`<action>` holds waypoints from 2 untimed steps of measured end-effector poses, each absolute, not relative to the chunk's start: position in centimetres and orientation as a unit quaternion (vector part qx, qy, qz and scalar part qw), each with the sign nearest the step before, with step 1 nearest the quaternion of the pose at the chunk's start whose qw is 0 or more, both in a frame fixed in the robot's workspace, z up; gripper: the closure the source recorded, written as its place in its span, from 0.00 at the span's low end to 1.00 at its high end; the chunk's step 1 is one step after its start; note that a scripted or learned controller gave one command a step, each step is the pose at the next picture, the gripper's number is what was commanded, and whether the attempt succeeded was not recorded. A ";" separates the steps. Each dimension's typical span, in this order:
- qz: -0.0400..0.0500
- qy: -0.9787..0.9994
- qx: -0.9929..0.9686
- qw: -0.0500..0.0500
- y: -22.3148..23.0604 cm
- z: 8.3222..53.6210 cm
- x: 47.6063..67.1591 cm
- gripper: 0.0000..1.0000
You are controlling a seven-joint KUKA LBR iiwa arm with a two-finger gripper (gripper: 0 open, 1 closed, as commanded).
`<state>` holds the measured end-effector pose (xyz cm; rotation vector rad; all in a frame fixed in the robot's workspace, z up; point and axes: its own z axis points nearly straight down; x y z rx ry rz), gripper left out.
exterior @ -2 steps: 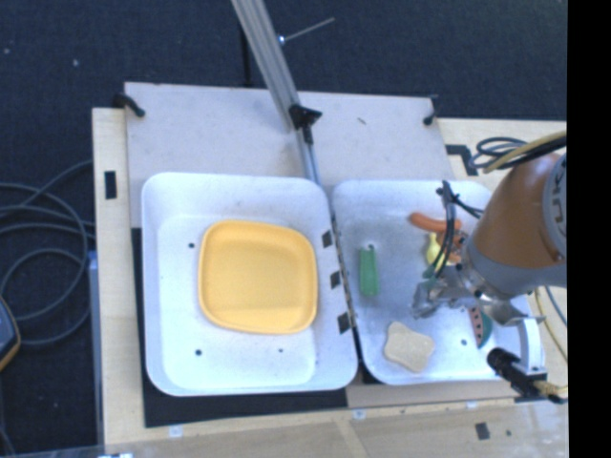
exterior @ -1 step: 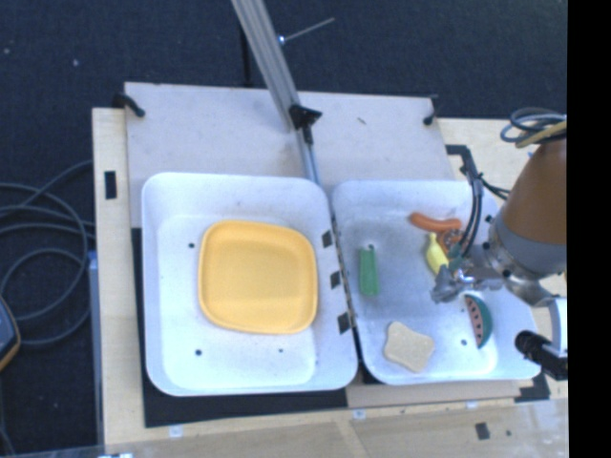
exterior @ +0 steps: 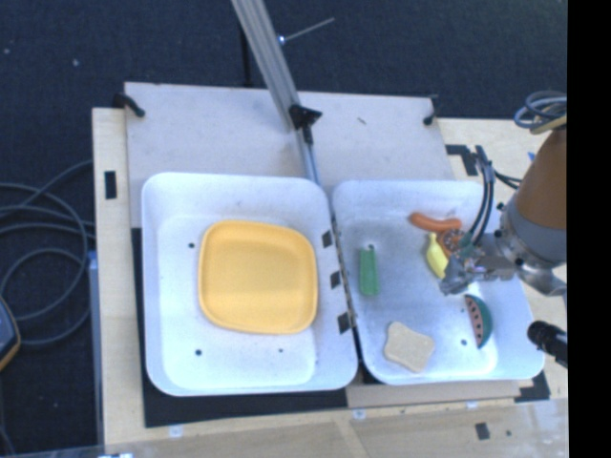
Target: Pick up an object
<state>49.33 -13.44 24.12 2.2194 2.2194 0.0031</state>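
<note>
The right bin (exterior: 382, 208) holds a green stick (exterior: 368, 270), a tan bread slice (exterior: 410, 346), an orange sausage (exterior: 434, 222), a yellow banana-like piece (exterior: 437, 256) and a watermelon slice (exterior: 479, 320). My gripper (exterior: 456, 273) hangs low over the right side of this bin, just right of the yellow piece and above the watermelon slice. The yellow piece is partly hidden behind the gripper body.
The left bin (exterior: 172, 208) carries a yellow square plate (exterior: 258, 277). A slanted metal pole (exterior: 272, 60) rises from the back between the bins. Cables lie on the dark floor at left (exterior: 43, 246).
</note>
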 end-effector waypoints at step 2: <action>0.000 0.708 0.706 0.000 -5.5 23.3 52.9 1.00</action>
